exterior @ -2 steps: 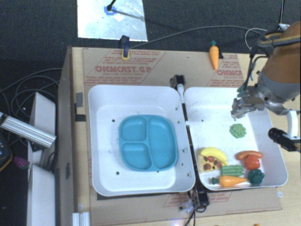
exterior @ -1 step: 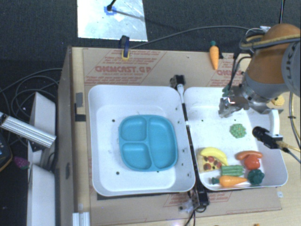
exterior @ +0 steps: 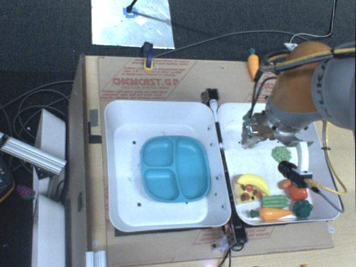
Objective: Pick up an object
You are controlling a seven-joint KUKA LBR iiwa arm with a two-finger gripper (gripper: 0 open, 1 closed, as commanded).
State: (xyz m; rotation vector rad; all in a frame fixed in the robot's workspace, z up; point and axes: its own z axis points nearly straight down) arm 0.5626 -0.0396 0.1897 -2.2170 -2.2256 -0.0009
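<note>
Hovering over the right bin [exterior: 231, 149]: gripper [exterior: 251, 135], finger state impossible to tell | toy food clustered at near end: banana [exterior: 253, 181], carrot [exterior: 273, 214], broccoli [exterior: 281, 153] | left bin [exterior: 125, 115] holds blue divided plate [exterior: 174, 168]

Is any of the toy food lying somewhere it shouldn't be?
Yes. One small carrot lies outside both bins, on the brown board past the right bin. The other toy food, such as the banana, is inside that bin. The blue plate sits alone in the left bin.
</note>
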